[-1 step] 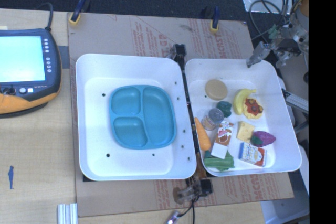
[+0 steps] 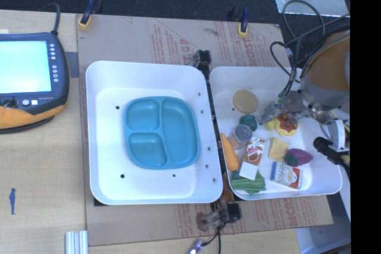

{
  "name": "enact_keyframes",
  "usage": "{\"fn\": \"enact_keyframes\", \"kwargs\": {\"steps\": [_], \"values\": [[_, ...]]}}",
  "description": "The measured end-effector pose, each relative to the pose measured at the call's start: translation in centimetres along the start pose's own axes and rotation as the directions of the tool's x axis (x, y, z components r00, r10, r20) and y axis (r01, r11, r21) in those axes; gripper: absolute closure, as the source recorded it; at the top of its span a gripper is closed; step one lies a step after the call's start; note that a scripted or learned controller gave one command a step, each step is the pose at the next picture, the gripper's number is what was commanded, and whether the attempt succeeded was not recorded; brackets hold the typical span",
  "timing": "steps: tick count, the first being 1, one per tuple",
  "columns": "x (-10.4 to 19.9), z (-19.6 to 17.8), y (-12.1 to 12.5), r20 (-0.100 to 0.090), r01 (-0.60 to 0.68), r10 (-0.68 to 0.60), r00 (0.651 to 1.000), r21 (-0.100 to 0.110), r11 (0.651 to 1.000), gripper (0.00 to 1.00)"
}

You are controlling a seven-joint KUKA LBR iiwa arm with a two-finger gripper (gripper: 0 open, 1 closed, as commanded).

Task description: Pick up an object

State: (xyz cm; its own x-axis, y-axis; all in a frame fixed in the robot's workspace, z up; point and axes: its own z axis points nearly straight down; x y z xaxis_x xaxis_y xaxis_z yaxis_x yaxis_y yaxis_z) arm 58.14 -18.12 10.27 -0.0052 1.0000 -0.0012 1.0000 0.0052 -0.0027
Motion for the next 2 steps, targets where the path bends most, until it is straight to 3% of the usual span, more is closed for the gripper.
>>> {"fn": "enact_keyframes", "kwargs": {"steps": [1, 2], "values": [[8.5, 0.5, 4.0, 0.003, 0.004, -0.004, 1.000, -0.012, 1.000, 0.00], [6.3, 0.9, 7.4, -0.004, -0.003, 0.003, 1.000, 0.012, 1.000, 0.00]]}}
